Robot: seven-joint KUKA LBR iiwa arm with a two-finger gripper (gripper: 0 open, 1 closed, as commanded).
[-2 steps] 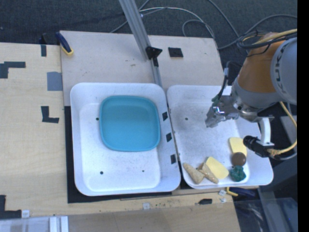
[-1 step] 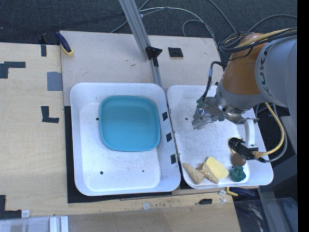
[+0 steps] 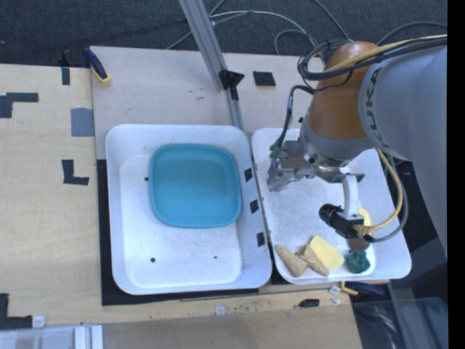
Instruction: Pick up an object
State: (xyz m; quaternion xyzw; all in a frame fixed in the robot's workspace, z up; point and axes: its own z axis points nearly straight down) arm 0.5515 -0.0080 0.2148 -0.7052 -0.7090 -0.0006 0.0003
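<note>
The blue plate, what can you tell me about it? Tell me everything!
The blue plate is a turquoise square with rounded corners and a raised rim, smooth like plastic. It lies flat, right way up, in the left white bin, nearer the far side. There is no food on it. The gripper is over the other bin.

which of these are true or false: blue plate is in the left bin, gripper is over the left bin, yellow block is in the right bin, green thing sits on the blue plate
1. The blue plate lies in the left bin. True.
2. The gripper is over the left bin. False: it is over the right bin, near that bin's left wall.
3. The yellow block lies in the right bin. True.
4. The green thing sits on the blue plate. False: it lies in the right bin's near corner, right of the yellow block.
</note>
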